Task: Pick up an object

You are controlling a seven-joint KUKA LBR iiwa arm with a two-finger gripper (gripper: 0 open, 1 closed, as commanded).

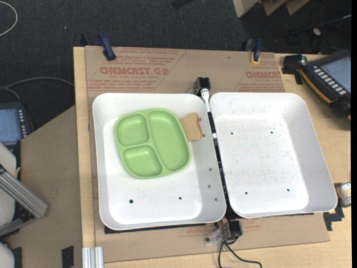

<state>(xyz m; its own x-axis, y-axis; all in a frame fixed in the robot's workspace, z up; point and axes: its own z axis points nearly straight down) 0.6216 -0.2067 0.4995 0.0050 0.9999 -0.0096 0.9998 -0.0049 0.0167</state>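
Looked like robotics lab or test cell to me. I saw two white bins (262,205) side by side on brown board (139,66) printed CHEMCAST, held by blue clamps (106,46). Dark carpet (111,10) lay beyond. Aluminium extrusion (22,197) sat at left, control pendant with screen (329,77) at right, loose cables (231,250) near front edge.

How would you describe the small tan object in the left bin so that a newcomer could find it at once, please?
Start at the left white bin, the one holding the green divided plate. Follow the plate's right edge toward the seam between the bins; the tan biscuit-like piece lies there, touching that edge. It is the one small, flat, brown thing in that bin.
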